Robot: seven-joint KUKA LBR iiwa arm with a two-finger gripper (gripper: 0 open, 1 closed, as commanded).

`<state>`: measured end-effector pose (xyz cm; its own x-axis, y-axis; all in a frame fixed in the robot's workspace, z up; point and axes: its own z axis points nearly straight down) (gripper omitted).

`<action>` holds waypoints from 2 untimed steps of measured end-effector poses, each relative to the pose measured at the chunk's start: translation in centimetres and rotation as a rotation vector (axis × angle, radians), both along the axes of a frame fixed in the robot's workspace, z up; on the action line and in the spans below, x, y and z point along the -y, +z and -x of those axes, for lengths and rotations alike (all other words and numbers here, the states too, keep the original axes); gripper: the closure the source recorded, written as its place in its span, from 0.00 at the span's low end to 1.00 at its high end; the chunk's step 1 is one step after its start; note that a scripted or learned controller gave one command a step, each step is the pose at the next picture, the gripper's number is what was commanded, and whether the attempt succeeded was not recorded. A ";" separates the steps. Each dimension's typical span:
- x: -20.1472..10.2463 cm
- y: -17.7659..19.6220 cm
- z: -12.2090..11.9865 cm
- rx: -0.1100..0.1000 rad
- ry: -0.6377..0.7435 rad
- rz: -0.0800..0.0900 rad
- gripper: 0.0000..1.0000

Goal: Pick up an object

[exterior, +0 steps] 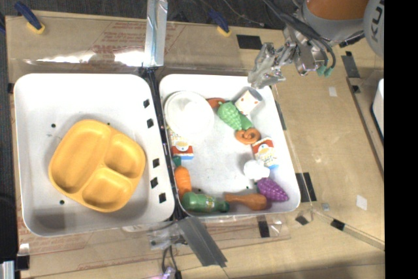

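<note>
With its metal two-finger gripper (266, 72) poised empty and slightly spread over the right white bin's (215, 163) far corner, the arm should descend squarely onto the small white carton (247, 101) just below it.

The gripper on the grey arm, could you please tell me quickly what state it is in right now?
Gripper: above the right white bin's far right corner; open or closed cannot be told.

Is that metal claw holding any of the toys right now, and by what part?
Nothing is held. The claw hangs above the right bin's top right corner, with no toy between its fingers.
</note>
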<state>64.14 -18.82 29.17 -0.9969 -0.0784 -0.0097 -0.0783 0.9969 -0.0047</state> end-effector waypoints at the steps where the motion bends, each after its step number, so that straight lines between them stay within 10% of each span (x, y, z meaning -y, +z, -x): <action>1: -8.1 -9.2 3.7 -0.016 -0.002 -0.007 1.00; 2: -1.2 -0.3 4.2 -0.003 -0.224 -0.002 1.00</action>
<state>59.96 -17.62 28.88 -0.9895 0.1446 -0.0071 0.1446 0.9895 -0.0026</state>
